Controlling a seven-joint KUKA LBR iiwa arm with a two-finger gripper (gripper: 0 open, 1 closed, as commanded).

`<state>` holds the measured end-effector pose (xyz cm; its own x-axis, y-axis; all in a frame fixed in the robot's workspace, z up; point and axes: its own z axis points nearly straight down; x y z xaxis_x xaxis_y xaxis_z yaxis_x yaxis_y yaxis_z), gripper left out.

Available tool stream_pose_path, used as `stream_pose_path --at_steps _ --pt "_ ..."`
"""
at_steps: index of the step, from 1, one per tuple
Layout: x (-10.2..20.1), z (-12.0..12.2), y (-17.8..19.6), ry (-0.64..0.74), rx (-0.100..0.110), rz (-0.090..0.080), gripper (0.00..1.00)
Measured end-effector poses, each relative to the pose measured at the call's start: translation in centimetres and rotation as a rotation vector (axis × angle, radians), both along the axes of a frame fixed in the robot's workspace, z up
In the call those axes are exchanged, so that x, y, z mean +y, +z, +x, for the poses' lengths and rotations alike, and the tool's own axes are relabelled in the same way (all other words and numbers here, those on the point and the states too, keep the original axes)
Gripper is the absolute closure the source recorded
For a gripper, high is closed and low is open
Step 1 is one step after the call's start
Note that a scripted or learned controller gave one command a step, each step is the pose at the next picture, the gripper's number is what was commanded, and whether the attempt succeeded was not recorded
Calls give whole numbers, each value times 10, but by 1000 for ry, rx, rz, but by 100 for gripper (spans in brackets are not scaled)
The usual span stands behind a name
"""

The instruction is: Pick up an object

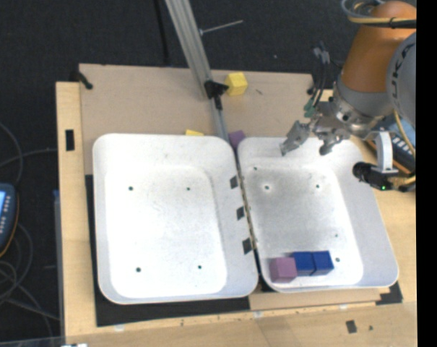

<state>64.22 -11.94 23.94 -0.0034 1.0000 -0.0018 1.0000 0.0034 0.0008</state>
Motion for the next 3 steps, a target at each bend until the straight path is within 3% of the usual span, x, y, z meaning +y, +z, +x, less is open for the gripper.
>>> stream_pose_path --at_steps 1,2,3 --pt "79 -53 -45 4 6 5 0" --pt "72 -50 -31 -6 -4 1 100" --pt "19 -76 -45 -9 2 -2 100"
